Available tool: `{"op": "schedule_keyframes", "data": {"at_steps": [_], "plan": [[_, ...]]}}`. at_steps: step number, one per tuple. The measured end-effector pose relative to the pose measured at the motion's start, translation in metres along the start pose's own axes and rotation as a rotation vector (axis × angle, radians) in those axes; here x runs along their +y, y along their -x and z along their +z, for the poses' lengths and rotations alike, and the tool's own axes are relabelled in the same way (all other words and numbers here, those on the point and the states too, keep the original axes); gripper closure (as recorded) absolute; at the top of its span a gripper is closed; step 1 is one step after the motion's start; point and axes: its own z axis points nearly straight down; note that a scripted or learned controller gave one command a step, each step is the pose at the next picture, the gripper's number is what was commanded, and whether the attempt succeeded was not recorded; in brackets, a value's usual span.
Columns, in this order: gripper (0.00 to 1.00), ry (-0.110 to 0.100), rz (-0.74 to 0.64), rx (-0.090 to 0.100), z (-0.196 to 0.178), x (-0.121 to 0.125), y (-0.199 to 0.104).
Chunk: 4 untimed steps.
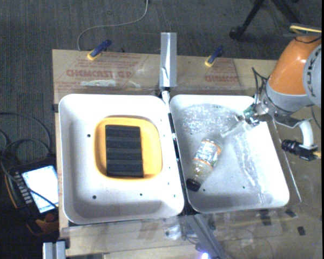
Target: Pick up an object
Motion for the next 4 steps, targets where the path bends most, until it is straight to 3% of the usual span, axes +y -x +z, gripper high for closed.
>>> {"op": "schedule_keyframes", "data": {"at_steps": [1, 2, 3, 4], "plan": [[0.0, 0.018, -0.22, -0.008, 0.067, -0.012, -0.027], [0.0, 0.003, -0.18, 0.0, -0.004, 0.037, 0.031], [0.0, -0.001, -0.139, 0.001, 0.007, -0.028, 0.014], [0.0, 0.0, -0.218, 0.001, 0.046, -0.037, 0.03]]}}
